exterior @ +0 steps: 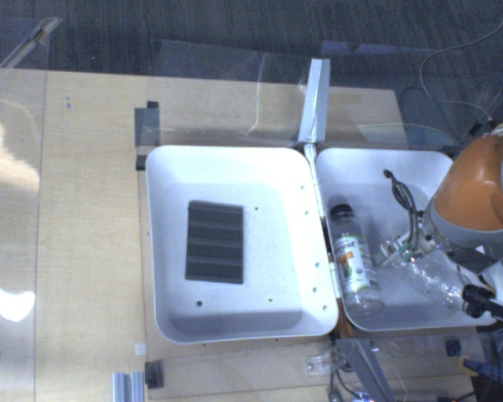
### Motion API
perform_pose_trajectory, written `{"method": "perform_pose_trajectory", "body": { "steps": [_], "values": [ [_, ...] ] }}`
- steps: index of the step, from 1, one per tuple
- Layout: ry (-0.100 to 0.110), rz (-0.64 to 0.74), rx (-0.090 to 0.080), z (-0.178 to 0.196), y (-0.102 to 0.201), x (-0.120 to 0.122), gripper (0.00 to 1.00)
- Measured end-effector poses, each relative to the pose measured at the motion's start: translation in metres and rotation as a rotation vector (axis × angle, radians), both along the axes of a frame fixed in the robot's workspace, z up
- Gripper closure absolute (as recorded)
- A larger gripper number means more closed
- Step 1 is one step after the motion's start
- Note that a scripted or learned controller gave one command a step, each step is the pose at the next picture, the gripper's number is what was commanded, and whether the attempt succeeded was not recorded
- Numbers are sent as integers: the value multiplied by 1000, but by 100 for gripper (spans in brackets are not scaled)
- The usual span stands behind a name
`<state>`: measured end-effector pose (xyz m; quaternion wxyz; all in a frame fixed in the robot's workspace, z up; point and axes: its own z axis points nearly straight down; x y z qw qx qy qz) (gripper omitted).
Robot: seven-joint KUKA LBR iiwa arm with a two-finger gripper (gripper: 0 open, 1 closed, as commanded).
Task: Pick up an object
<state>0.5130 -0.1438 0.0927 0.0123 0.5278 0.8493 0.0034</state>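
Camera view: gripper (408, 245), finger state impossible to tell, low in right bin (365, 170), at three o'clock from clear bottle (353, 262); dark ribbed block (215, 242) in left bin (163, 224).

You cannot make out the gripper (415, 249) clearly: it sits low in the right bin (365, 170) as a tangle of clear and metallic parts, and its fingers blur into the white floor. The arm (478, 195) runs off the picture's right edge and covers that bin's right wall. The bottle's (352, 262) label is too small to read.
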Motion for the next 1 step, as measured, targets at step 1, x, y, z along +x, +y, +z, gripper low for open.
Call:
{"method": "perform_pose_trajectory", "body": {
  "steps": [1],
  "values": [
    [-9,-3,-2,12,-1,3,100]
  ]
}}
